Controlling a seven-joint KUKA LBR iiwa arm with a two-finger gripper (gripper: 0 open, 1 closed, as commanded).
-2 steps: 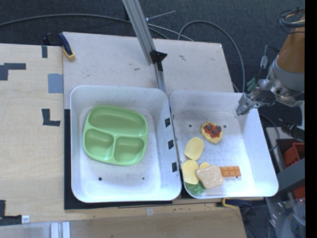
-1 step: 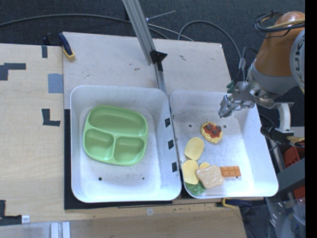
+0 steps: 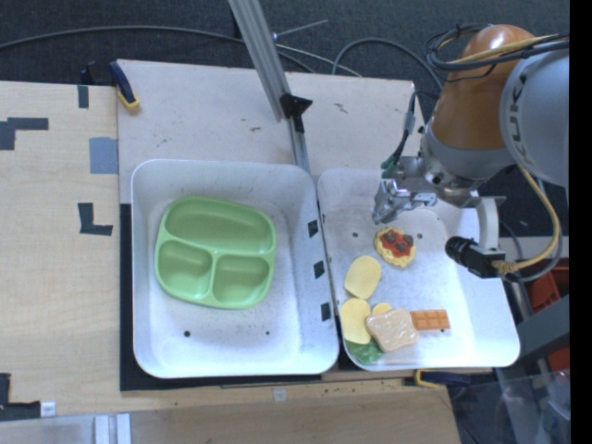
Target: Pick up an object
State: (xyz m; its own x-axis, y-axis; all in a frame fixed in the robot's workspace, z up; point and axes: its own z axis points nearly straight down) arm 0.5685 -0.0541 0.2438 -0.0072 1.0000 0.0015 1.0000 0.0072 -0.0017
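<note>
My gripper (image 3: 387, 207) hangs over the back part of the right bin (image 3: 481, 336), its fingers pointing down with nothing between them. Just below and to its right lies a small round pastry with a red topping (image 3: 396, 246). Further toward the front lie two pale yellow slices (image 3: 363, 277) (image 3: 355, 319), a beige bread slice (image 3: 395, 329) over something green, and an orange wafer (image 3: 428, 320).
The left bin (image 3: 157, 340) holds a green divided plate (image 3: 215, 252). A slanted metal rail (image 3: 262, 44) crosses behind the bins. Cables and a black connector (image 3: 470, 254) hang beside the wrist at the right.
</note>
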